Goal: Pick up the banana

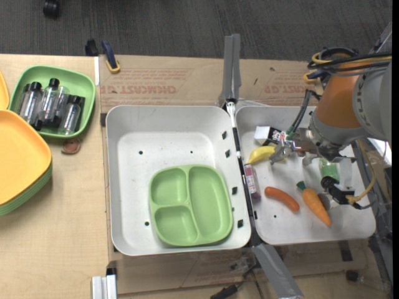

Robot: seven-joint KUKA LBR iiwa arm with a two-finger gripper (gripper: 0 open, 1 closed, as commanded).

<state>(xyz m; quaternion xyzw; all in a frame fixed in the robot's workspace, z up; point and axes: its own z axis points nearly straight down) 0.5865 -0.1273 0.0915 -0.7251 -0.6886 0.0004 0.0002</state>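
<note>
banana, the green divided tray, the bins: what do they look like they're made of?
Banana: probably a moulded plastic toy; even yellow, smooth, no bruising.
Green divided tray: looks like matte plastic; uniform colour, rounded moulded compartments.
White bins: likely thin formed plastic; dull white, rounded corners, small holes in the floor. Could be coated metal, can't tell.

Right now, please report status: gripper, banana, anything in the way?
Gripper low in right bin, at banana's right end. Grasp unconfirmed. Black-and-white box just behind banana; sausage and carrot apart.
</note>
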